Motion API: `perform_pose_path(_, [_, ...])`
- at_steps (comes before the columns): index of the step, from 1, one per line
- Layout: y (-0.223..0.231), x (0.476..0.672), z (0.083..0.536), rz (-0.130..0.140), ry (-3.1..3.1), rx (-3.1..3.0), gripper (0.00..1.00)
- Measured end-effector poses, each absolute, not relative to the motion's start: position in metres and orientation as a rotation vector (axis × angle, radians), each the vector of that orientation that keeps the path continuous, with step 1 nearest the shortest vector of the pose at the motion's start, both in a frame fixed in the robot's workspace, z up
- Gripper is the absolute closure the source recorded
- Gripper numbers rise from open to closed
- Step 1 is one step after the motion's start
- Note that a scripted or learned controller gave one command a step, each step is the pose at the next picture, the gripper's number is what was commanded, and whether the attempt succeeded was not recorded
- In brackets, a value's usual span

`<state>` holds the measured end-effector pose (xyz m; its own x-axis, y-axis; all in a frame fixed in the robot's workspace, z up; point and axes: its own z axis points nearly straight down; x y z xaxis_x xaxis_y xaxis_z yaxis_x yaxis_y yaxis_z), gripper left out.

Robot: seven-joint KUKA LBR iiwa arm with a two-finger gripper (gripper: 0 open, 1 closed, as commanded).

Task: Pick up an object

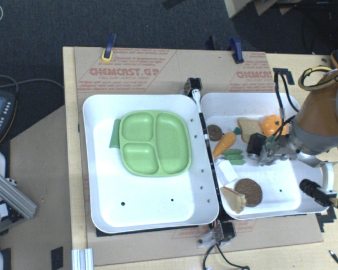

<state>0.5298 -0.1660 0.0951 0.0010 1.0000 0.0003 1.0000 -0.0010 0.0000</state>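
Here, bins: two, white.
Left bin (101, 167): one green plate (155, 142).
Right bin (283, 179): one carrot (224, 144), one brown disc (249, 190).
Pincer (265, 153): frame's right, over right bin; parted or closed, cannot tell.

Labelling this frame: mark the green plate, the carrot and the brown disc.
green plate (136, 127), camera view, upper left compartment.
carrot (224, 144), camera view, orange body.
brown disc (249, 190), camera view, centre.
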Motion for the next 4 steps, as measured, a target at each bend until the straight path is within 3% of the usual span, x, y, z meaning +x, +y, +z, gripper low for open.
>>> perform_pose_path(2, [-0.159,0.518,0.204,-0.005,-2.227,-2.225,1.00])
perform_pose_path(3, [-0.159,0.519,0.227,-0.004,-2.227,-2.224,1.00])
perform_pose_path(4, [-0.099,0.520,0.230,-0.003,-2.228,-2.212,1.00])
